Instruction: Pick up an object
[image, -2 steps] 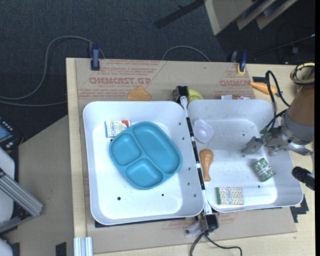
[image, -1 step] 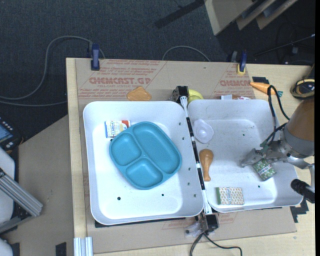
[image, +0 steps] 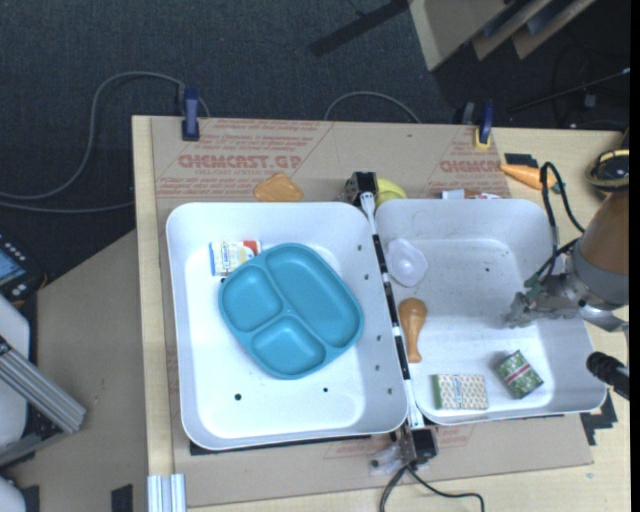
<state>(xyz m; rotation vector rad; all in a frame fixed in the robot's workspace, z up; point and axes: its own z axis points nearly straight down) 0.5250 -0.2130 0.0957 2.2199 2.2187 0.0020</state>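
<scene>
Left bin (image: 190, 300): blue divided tray (image: 289, 309) in the middle, small white carton (image: 232, 255) touching its upper-left edge. Right bin (image: 480, 215): clear cup (image: 407, 262) and tan wooden piece (image: 411, 326) by the left wall, pale packet (image: 460, 391) and green packet (image: 519, 373) near the front. My gripper (image: 527, 305) sits low on the right side, just above the green packet, apart from it; nothing seen betw. my fingers, can't tell if they're open or closed.
</scene>
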